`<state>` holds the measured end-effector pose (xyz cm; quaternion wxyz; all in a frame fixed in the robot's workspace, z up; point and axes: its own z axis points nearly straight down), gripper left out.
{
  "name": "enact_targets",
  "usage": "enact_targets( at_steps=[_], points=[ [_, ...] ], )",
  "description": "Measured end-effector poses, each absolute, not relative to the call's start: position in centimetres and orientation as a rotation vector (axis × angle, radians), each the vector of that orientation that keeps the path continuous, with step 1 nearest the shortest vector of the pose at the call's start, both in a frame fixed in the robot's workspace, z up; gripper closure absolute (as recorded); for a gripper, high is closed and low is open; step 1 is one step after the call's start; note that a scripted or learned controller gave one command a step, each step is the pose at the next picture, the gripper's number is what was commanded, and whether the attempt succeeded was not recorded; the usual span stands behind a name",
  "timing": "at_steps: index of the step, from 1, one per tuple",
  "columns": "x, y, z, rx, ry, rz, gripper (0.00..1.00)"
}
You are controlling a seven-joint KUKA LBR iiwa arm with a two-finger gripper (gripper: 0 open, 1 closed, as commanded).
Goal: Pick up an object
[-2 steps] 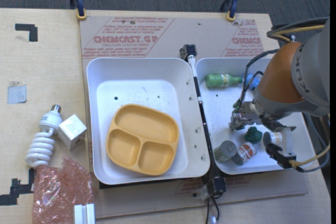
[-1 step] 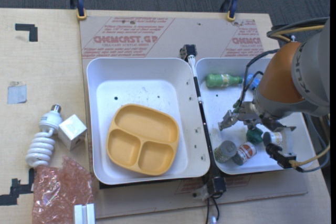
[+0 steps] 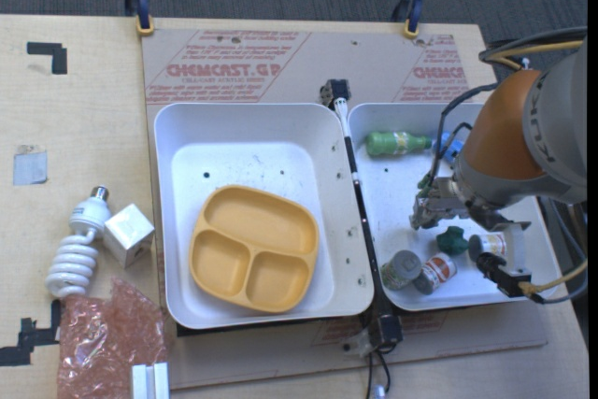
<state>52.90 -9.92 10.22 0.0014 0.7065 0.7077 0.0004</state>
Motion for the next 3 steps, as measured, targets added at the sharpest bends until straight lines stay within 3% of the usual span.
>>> enact_targets(
  at_steps=[1, 2, 3],
  points=[
    [52.89, -9.91, 10.22, 2.218, 2.221, 0.001, 0.00],
    [52.98, -9.98, 11.21, 2.215, 2.222, 0.002, 1.00],
    [52.98, -9.97, 11.21, 2.215, 2.222, 0.002, 0.00]
  ],
)
